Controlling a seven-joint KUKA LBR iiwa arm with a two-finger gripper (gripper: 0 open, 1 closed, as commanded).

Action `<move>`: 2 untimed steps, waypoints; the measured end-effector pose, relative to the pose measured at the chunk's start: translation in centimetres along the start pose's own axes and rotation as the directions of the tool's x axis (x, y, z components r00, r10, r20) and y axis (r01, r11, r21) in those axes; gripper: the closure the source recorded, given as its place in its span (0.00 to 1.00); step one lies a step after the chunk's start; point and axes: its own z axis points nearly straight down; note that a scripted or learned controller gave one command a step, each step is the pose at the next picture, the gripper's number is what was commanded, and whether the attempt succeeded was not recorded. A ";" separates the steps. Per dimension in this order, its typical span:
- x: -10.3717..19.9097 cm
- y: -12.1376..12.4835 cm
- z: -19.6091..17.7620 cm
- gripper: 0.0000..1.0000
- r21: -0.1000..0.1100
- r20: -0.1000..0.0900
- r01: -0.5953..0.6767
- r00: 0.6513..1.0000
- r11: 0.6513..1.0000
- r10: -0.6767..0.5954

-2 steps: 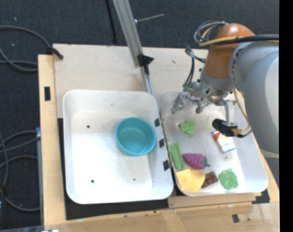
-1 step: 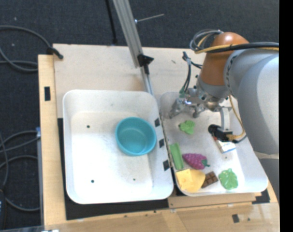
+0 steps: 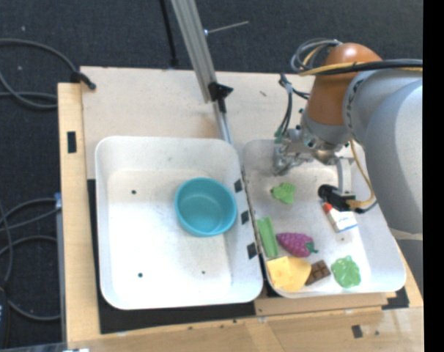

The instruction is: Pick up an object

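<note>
The grey two-finger gripper point(image 3: 282, 161) hangs near the far edge of the right white bin point(image 3: 383, 251). I cannot tell its state. A small light-green leafy toy point(image 3: 284, 192) lies just beside it, a little nearer the bin's middle.

Even, soft overhead light; faint shadows, slightly blurry picture.
</note>
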 end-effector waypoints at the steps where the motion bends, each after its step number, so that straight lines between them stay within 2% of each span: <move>1: -0.6 0.4 -5.9 1.00 0.002 -0.003 0.003 1.000 1.000 -0.003; 2: -1.0 0.5 -10.4 1.00 -0.003 -0.003 0.001 1.000 1.000 -0.001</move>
